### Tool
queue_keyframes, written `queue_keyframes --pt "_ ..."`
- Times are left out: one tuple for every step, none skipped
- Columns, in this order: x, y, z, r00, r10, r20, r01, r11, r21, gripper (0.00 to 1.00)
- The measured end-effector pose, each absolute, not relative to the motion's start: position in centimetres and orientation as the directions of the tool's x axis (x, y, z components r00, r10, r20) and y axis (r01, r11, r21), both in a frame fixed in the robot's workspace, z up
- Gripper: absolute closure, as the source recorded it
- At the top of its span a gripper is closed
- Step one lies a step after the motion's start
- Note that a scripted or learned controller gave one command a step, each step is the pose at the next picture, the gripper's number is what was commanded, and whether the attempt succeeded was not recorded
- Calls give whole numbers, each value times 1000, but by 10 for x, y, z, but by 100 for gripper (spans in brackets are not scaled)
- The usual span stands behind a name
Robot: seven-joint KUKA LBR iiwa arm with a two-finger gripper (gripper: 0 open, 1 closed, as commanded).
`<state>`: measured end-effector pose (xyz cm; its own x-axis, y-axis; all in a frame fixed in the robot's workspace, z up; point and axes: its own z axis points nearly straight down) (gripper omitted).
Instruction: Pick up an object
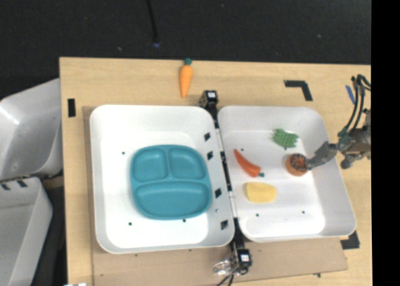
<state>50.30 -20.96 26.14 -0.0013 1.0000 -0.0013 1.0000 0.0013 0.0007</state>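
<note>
In the right bin (pixel 312 222) lie a red pepper (pixel 247 163), a yellow lump (pixel 260 192), a green leafy piece (pixel 285 138) and a round brown-red object (pixel 297 164). My gripper (pixel 317 155) reaches in low over the bin's right wall. Its grey tip rests against the right side of the brown-red object. The rest of the arm is cut off at the view's right edge, where only cables and a dark wrist part (pixel 355 143) show.
A teal divided plate (pixel 170 180) sits in the left bin (pixel 106 216). An orange carrot (pixel 185 78) lies on the bench behind the bins. A white machine housing (pixel 28 135) stands to the far left.
</note>
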Motion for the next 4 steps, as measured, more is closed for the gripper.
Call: queue_keyframes --pt "501 -220 214 0 1000 -1 1000 0 -3 0" --pt "500 -225 170 0 1000 -1 1000 0 -2 0" --pt "506 -220 123 2 1000 0 1000 -2 -3 0" --pt "507 -222 137 5 1000 -3 1000 -5 4 100"
